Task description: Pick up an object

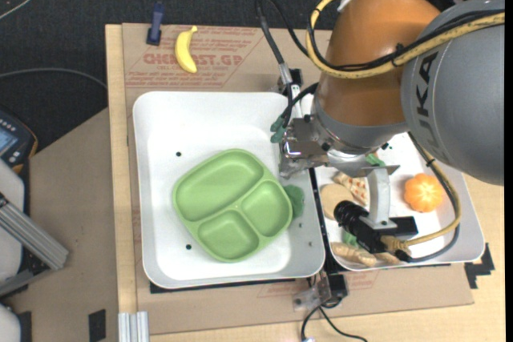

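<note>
The arm (417,84) bends low over the right bin (469,240); its grip can't be made out. The green plate (232,204) lies slantwise.

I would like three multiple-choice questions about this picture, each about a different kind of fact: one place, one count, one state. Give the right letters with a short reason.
1. Where does the banana lie?
A. In the left bin
B. On the cardboard beyond the bins
C. On the green plate

2. How many compartments has the green plate?
A. Two
B. Three
C. Five

3. How does the green plate lie?
A. Flat, hollow side up, in the left bin
B. Upside down
C. Standing on its edge

Answers:
1. B, as it rests on the printed cardboard above the left bin's far rim.
2. B, as one large and two smaller hollows show.
3. A, as all its hollows face the camera.
</note>
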Robot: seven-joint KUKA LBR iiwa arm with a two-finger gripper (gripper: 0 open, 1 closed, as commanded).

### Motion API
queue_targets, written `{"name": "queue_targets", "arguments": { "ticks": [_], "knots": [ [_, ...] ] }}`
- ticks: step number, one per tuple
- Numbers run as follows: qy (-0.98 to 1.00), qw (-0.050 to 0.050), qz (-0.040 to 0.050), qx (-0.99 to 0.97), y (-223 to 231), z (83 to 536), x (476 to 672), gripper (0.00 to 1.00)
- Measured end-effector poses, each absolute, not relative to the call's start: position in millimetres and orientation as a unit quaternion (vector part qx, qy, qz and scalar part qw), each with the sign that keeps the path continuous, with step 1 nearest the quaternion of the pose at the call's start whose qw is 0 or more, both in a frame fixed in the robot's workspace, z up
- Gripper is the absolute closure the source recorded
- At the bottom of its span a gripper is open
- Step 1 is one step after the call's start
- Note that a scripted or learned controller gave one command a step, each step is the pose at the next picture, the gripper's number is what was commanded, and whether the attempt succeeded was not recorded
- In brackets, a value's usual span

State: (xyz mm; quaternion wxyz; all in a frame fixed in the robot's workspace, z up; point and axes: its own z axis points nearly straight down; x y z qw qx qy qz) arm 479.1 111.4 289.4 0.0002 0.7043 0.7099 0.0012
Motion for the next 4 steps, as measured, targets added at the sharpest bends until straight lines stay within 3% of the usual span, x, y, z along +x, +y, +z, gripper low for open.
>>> {"name": "queue_targets", "arguments": {
  "ticks": [1, 2, 3, 4],
  "knots": [
    [0.71, 0.002, 0.0044, 0.704, 201, 346, 497.6, 1.0],
    [0.708, -0.003, -0.0061, 0.706, 226, 225, 489.3, 1.0],
    [0.706, 0.001, 0.0006, 0.708, 208, 207, 539.3, 1.0],
    [0.706, 0.001, 0.0, 0.708, 189, 101, 617.7, 1.0]
  ]
}}
